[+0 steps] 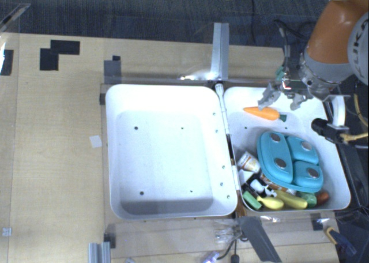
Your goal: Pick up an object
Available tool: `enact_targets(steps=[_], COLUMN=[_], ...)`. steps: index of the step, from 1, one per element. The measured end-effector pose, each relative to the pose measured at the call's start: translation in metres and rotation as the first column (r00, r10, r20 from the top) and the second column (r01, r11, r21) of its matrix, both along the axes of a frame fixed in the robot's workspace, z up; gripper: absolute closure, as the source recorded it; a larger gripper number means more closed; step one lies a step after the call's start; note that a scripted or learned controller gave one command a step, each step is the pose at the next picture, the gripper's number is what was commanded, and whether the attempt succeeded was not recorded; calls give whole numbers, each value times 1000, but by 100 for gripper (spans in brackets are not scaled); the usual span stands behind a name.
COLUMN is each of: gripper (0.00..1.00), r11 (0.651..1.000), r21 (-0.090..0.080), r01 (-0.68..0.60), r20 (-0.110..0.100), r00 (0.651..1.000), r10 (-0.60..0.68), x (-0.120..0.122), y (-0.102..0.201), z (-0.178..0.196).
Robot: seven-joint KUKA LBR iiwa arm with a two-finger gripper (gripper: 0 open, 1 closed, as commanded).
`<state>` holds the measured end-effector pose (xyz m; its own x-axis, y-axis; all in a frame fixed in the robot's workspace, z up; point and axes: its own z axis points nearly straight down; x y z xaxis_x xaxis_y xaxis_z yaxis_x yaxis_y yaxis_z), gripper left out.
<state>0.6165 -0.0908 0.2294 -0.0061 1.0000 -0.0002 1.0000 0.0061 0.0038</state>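
Lying along the lower edge of the right bin [343, 182], a yellow banana [286, 200] sits among small toys: a green piece [250, 200] at its left and a dark red one [322, 196] at its right. Just above them rests a blue tray [290, 160] with round hollows, tilted, with a pale cup [248, 162] touching its left side. Farther up, an orange carrot [263, 113] lies alone on the bin floor, green tip pointing right. Right above the carrot, in the upper right of the frame, the gripper [283, 98] hangs with its fingers spread wide, nothing between them. The left bin [164, 91] fills the frame's middle.
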Motion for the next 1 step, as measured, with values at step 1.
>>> enact_targets(steps=[1], gripper=[0], r11=[1000], r21=[-2], r01=[-31], r20=[4], r00=[1000], r10=[31], x=[47], y=[-38], z=[38])
